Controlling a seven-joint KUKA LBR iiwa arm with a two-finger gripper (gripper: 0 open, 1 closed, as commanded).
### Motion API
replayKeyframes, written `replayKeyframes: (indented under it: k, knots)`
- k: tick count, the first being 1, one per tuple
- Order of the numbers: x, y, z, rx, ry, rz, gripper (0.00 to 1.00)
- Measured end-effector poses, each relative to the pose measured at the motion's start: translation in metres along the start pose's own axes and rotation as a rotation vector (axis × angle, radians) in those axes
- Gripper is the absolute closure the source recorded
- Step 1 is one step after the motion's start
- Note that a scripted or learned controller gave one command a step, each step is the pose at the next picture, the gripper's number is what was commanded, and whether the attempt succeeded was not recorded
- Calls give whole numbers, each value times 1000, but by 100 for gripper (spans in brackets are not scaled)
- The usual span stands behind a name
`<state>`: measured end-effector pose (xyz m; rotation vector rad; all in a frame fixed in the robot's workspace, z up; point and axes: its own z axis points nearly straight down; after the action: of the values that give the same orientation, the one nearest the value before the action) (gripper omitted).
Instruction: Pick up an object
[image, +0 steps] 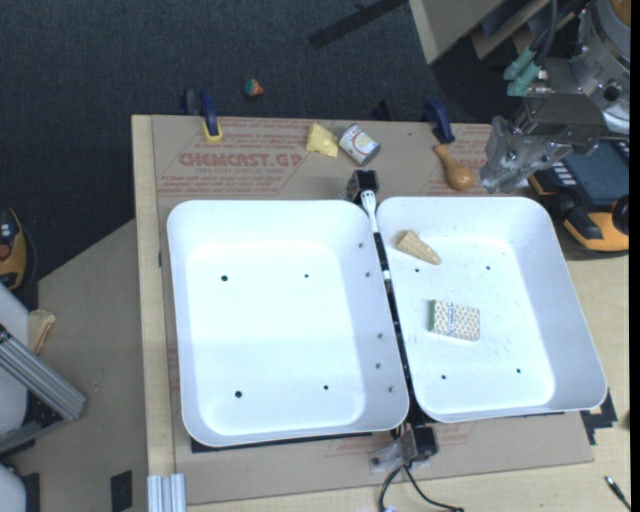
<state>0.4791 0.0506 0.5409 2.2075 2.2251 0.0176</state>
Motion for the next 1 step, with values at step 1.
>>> replayKeyframes:
  k: [1]
  knots:
    - [-142, -2, 5, 9, -7, 23, 100]
